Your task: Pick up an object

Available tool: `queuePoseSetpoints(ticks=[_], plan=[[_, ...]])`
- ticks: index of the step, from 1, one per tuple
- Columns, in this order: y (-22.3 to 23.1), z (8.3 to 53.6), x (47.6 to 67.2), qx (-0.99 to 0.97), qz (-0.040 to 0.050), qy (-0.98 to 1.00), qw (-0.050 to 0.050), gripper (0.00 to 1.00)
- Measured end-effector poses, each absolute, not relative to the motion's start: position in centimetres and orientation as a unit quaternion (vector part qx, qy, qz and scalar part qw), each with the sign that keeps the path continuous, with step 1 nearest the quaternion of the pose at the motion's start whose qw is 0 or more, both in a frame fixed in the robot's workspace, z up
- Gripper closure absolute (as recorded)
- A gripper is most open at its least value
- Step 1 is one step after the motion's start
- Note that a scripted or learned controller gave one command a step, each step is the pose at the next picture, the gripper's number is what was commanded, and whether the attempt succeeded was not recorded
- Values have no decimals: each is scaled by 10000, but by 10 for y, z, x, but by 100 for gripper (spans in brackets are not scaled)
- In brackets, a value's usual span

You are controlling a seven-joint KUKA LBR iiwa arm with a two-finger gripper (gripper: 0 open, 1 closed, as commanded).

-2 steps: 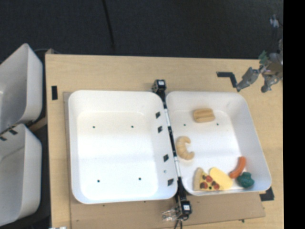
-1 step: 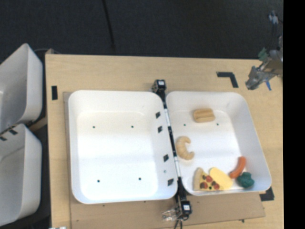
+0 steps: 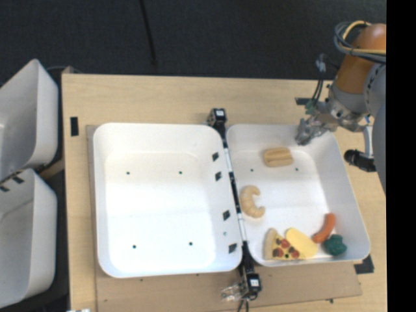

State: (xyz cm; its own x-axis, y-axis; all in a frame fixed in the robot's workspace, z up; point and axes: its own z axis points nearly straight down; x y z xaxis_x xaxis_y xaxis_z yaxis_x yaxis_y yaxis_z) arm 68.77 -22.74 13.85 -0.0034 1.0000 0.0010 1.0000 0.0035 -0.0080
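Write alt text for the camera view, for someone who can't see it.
A grey robot arm reaches in from the right, its tool hovering over the far edge of the right bin, near a bread roll. That bin also contains a croissant, pizza slice, cheese wedge, sausage and green vegetable. Beside it is the left bin.

A light wooden bench [image 3: 162,99] fills most of the view. Its top is pale and smooth, with a small black mark [image 3: 74,126] near its left side. Around the bench the floor [image 3: 195,25] is very dark, almost black. A thin dark cable [image 3: 146,21] runs across that floor at the top. On the left, off the bench, sit two white plastic tubs [image 3: 26,174], one behind the other. The light is soft and even, with gentle shadows.
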Motion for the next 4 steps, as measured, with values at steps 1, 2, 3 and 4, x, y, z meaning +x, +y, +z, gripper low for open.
queuePoseSetpoints(ticks=[1,2,3,4], plan=[[-230,161,690,-7046,11,-7096,-43,100],[-231,173,691,-7030,15,-7111,-68,100],[-231,185,692,-7016,18,-7125,-94,100],[-232,196,693,-7003,21,-7137,-126,100]])
